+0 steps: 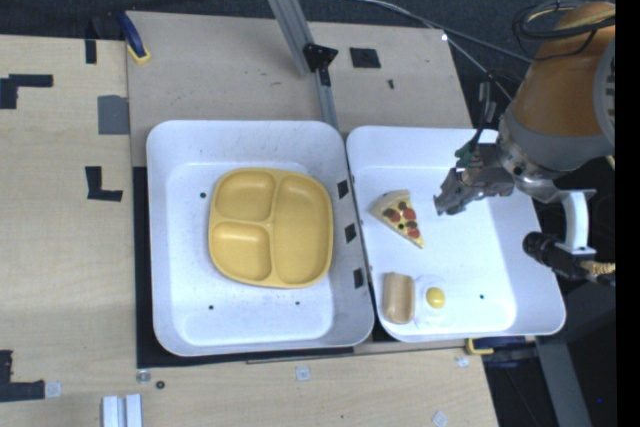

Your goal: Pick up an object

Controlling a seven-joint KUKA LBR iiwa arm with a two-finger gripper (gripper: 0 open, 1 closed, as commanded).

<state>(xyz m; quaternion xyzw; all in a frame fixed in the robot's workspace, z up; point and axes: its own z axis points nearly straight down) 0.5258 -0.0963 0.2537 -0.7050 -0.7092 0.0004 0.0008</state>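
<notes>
**Tool poised over right bin, beside pizza slice**

Dark two-finger tool (pixel 452 198) of the grey, orange-banded arm (pixel 560 105) hanging above the right shallow white bin (pixel 520 245), nothing between its fingers; whether spread or closed, impossible to tell. Toy triangular pizza slice (pixel 399 216) lying just left of it. Small tan bread-like block (pixel 398 297) and fried-egg toy (pixel 434 297) near the front wall. Yellow three-compartment plastic plate (pixel 271 226) resting in the left white bin (pixel 165 215).

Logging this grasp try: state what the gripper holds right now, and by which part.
Nothing is held. The gripper hangs over the right bin, apart from the pizza slice, with nothing between its fingers.
</notes>
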